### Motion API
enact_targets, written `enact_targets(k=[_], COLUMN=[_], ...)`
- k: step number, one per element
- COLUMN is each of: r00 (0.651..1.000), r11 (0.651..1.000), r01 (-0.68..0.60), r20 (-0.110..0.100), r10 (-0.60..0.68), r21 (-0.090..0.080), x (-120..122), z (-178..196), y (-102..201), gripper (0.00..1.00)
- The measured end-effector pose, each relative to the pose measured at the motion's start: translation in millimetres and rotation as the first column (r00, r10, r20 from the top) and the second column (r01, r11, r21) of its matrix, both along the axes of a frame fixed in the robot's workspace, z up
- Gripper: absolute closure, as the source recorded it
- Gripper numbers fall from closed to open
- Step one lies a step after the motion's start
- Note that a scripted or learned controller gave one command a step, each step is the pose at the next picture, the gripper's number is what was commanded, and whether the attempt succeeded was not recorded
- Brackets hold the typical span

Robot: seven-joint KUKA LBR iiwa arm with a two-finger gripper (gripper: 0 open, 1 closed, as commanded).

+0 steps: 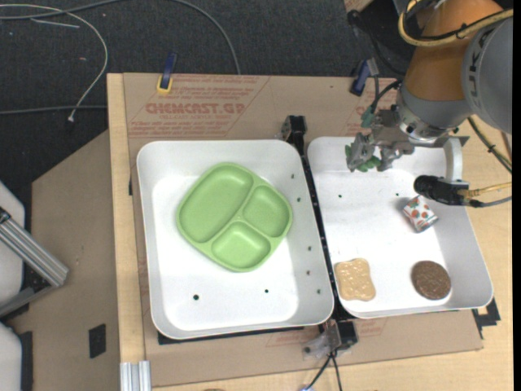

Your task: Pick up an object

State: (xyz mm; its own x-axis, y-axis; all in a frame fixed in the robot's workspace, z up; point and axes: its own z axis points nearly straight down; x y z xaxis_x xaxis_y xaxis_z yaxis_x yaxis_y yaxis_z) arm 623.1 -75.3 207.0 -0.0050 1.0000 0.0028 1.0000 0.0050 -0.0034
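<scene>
My gripper (370,156) hangs over the far left corner of the right bin (383,218), under the grey and orange arm. A small green object (370,164) shows between its fingers, and the gripper is shut on it. On the right bin's floor lie a small white box with red dots (418,213), a tan cracker-like piece (355,279) at the near left, and a round brown cookie (430,279) at the near right.
The left bin (163,300) holds a green divided plate (234,217). A black part with cables (440,189) sticks out over the right bin's right side. Cardboard (195,96) lies under both bins, with clamps at the far edge.
</scene>
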Motion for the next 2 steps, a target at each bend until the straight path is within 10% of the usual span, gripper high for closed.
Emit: enact_targets(k=[2], r00=[1.000], r11=[1.000], r01=[-0.001], r20=[-0.001], r10=[0.001], r21=[0.000], x=[-31], z=[11], y=[117], gripper=[1.00])
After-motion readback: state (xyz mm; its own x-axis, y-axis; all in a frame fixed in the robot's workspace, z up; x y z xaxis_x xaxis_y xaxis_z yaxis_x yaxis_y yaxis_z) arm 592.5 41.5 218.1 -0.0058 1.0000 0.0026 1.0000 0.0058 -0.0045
